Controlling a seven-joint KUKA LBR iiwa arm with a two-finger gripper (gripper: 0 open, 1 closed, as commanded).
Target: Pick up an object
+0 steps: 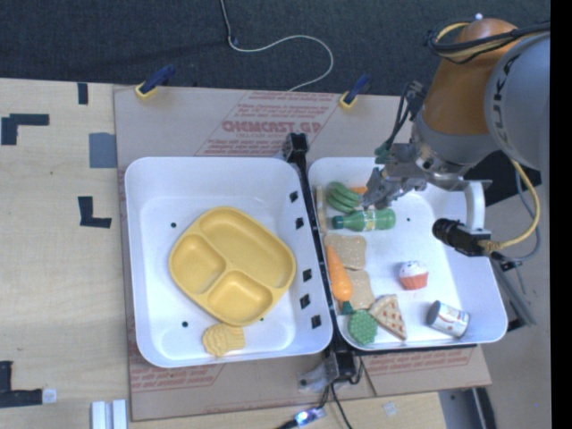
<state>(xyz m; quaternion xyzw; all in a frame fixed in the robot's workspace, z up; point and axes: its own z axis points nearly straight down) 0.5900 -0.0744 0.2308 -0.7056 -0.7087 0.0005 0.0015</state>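
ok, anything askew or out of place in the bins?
Mostly tidy. The yellow divided plate sits skewed in the left bin, with a yellow waffle-like toy loose beside it. The silver can lies on its side in the right bin.

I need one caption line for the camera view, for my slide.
KUKA arm's gripper poised over the green bottle in the right bin.

The gripper (382, 189) covered part of the green bottle (368, 220); the arm (500, 70) ran off the picture's right edge.
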